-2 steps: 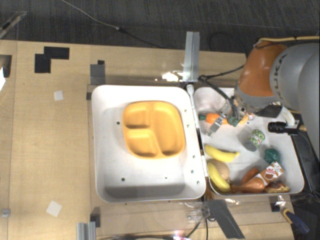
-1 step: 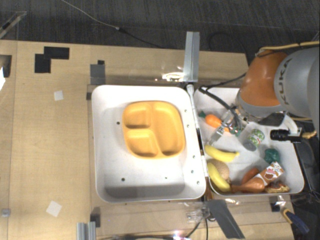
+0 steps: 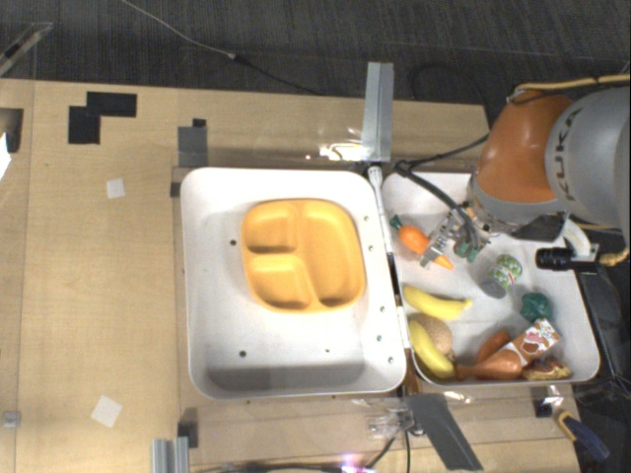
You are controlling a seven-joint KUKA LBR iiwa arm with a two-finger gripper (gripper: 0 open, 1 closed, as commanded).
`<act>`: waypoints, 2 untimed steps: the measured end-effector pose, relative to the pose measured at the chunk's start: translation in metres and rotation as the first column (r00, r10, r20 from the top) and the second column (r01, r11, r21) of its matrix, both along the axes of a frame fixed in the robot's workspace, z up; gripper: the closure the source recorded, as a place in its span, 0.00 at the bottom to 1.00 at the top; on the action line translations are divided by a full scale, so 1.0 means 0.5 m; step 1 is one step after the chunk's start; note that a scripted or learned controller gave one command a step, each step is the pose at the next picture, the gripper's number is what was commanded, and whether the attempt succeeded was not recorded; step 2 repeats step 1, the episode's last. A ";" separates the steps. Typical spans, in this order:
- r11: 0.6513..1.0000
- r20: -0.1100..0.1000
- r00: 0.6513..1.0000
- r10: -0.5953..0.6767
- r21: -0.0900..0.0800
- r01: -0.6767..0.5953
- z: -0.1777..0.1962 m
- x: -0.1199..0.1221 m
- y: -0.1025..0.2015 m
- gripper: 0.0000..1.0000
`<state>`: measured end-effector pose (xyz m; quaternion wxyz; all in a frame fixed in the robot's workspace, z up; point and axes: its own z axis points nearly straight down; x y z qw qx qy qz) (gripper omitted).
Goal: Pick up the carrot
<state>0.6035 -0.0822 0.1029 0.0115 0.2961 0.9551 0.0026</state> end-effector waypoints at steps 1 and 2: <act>0.979 -0.013 0.979 -0.205 0.004 0.205 0.169 -0.109 0.061 1.00; 0.979 -0.013 0.979 -0.205 0.004 0.205 0.169 -0.109 0.061 1.00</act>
